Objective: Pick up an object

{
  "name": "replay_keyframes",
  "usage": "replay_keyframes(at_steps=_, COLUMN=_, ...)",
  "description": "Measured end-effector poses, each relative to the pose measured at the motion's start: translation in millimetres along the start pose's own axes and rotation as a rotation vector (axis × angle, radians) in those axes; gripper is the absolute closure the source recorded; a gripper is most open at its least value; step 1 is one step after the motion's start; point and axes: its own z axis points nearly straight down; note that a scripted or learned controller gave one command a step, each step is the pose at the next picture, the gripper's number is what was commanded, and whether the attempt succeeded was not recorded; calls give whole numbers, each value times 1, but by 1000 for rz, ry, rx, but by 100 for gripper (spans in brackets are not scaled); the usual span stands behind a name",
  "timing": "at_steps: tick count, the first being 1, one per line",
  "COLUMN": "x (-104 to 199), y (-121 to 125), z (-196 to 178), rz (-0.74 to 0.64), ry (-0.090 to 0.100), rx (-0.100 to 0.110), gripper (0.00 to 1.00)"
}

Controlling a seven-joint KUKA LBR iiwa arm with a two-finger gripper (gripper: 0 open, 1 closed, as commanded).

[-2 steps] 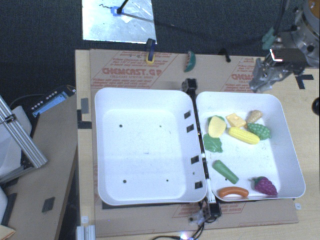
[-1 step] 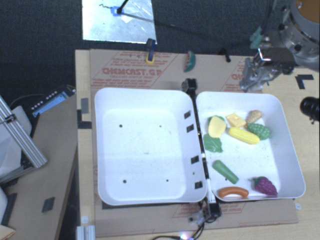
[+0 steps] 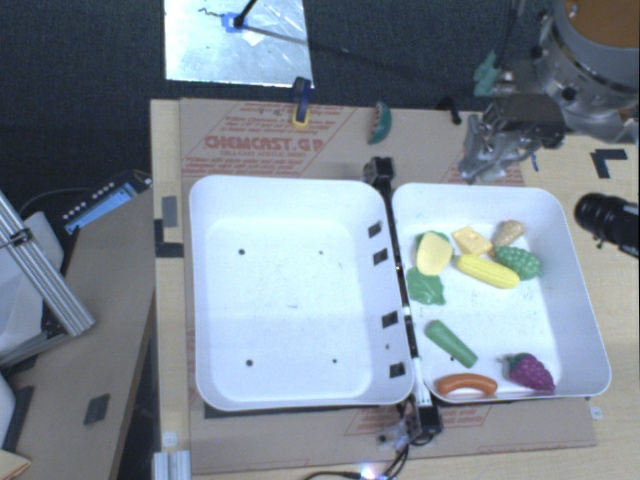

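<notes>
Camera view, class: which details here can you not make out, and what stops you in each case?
1. Arm: cut off by the top and right edges.
2. Gripper: blurred above the right bin's far rim, so its state cannot be read.
3. Beige piece: too small to identify.
4. Sausage: its near side sits behind the bin's front rim.

A robotics lab is indicated. Two white bins (image 3: 290, 193) are fixed side by side on a sheet printed CHEMCAST GP (image 3: 262, 140), laid on a tabletop (image 3: 110, 268). A grey and orange arm (image 3: 590, 43) is mounted at the right. Plastic toy foods (image 3: 480, 268) are used as test objects. Aluminium framing (image 3: 40, 278), loose cables (image 3: 400, 448) and a reflective panel (image 3: 235, 28) on dark carpet are noted.
</notes>
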Motion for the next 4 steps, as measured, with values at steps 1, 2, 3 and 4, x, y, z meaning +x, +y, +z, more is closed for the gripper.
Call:
replay_keyframes(at_steps=1, x=20, y=0, z=0, rz=0, ry=0, rx=0, gripper=100)
replay_keyframes(at_steps=2, x=40, y=0, z=0, rz=1, ry=0, rx=0, gripper=100)
replay_keyframes(at_steps=3, x=59, y=0, z=0, rz=0, ry=0, rx=0, gripper=100)
replay_keyframes(at_steps=4, x=78, y=0, z=0, rz=0, ry=0, rx=0, gripper=100)
